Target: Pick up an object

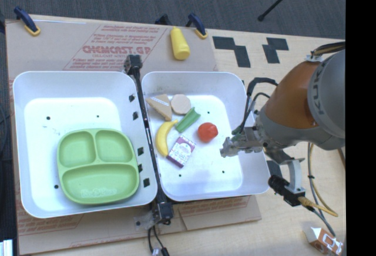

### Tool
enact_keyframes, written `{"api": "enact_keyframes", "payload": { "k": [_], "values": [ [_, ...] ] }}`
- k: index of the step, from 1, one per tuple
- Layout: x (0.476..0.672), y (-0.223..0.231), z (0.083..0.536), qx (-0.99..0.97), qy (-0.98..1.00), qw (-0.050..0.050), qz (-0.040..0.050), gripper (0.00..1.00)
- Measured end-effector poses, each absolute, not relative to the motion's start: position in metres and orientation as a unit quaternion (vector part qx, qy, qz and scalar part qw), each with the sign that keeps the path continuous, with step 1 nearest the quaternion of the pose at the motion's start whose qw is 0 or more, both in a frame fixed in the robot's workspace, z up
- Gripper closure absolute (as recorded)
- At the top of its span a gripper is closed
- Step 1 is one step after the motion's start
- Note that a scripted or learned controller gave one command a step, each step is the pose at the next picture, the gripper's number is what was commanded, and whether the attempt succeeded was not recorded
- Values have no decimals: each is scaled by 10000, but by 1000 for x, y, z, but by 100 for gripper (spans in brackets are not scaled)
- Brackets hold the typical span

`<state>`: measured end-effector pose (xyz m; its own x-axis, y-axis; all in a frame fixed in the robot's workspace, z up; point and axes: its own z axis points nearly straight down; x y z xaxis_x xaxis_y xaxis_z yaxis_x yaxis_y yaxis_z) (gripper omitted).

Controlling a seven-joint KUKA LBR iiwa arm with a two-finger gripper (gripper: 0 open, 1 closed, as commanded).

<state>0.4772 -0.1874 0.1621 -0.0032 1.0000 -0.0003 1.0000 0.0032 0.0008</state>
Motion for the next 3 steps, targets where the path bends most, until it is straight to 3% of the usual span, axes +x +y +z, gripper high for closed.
{"api": "enact_keyframes", "payload": {
  "k": [1, 2, 3],
  "values": [
    [481, -175, 331, 7047, 7095, 17, 3, 100],
    [625, -155, 173, 7048, 7094, -42, -23, 100],
    [637, -194, 185, 7054, 7088, 1, -2, 100]
  ]
}}
